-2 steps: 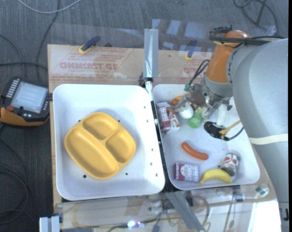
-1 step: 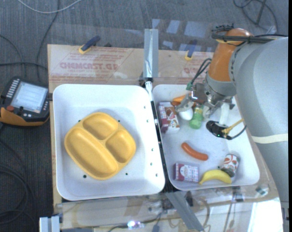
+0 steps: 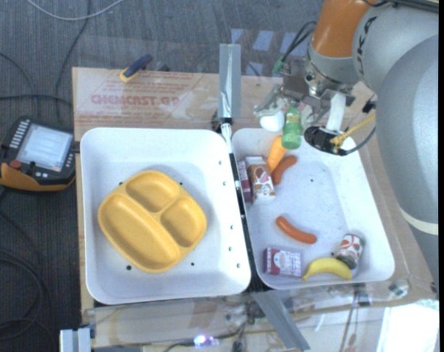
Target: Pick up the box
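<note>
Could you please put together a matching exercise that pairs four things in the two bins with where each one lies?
Things:
1. yellow divided plate
2. banana
3. green bottle
4. small red box

Places:
A. far edge of the right bin, under the gripper
B. near edge of the right bin, just left of the banana
C. middle of the left bin
D. near right corner of the right bin, beside a can

Pairs: 1-C, 2-D, 3-A, 4-B
</note>
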